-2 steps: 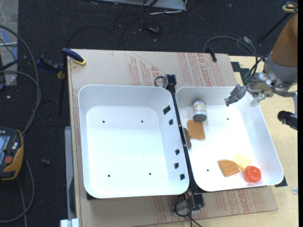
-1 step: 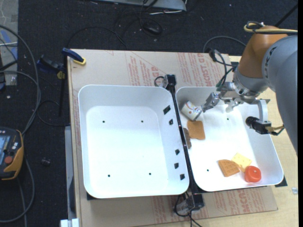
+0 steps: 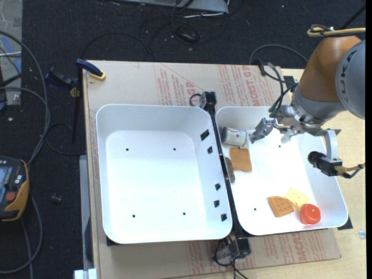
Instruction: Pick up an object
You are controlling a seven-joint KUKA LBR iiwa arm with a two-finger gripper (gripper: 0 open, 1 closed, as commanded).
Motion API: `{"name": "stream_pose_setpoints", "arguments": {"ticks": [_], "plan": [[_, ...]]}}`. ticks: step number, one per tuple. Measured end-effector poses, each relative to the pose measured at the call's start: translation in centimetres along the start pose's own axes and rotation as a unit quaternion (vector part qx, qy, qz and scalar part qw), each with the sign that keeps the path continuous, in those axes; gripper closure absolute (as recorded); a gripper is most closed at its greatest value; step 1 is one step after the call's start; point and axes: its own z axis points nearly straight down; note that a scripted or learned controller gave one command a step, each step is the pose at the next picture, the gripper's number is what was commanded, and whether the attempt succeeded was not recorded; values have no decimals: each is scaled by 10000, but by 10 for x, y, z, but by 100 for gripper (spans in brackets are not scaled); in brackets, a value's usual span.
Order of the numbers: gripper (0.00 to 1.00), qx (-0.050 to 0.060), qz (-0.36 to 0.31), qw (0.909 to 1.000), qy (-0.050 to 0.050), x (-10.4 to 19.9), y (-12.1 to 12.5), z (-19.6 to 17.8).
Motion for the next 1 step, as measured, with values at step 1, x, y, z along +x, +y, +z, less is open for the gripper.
{"name": "stream_pose_setpoints", "arguments": {"ticks": [1], "plan": [[0, 55, -1, 10000, 9, 29, -2, 81]]}}
